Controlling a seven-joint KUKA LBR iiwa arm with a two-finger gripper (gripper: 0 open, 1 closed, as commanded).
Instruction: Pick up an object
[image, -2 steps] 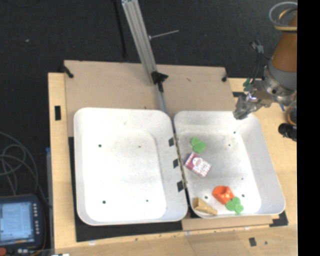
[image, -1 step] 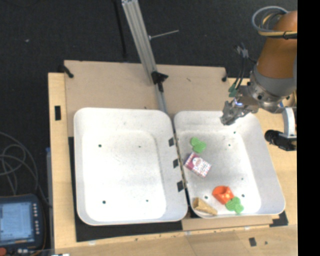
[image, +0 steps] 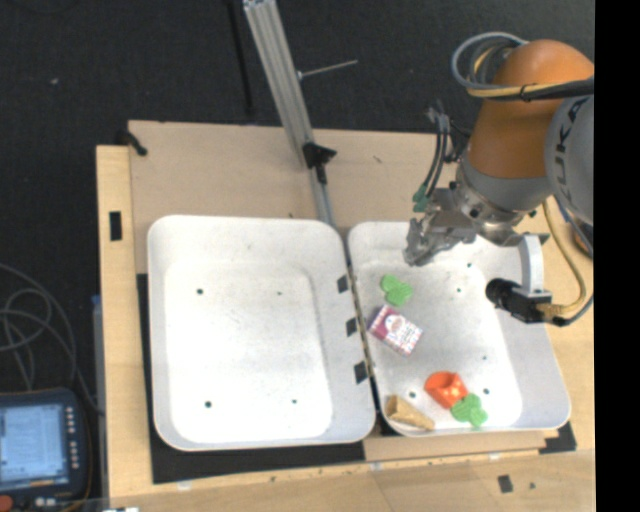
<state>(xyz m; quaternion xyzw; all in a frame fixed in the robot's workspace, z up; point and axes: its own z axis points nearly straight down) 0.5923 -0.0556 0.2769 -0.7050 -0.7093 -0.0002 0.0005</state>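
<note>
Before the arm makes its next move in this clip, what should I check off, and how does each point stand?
1. Objects to pick lie in the right white bin: ok.
2. Tool hangs over that bin's far left corner: ok.
3. Nearest target, small green piece, lies apart from the pink-and-white carton: ok.
4. Anything held in the tool: cannot tell.
5. Orange-red piece touches the green leafy piece; harder pick: not ok.

The arm (image: 525, 110) is cut off by the right edge of the view, so its base cannot be seen. The far right part of the right bin (image: 520, 385) is covered by the wrist and gripper (image: 422, 250). A screen (image: 35, 440) at the lower left is cut off by the edge, and its display is too small to be read.
</note>
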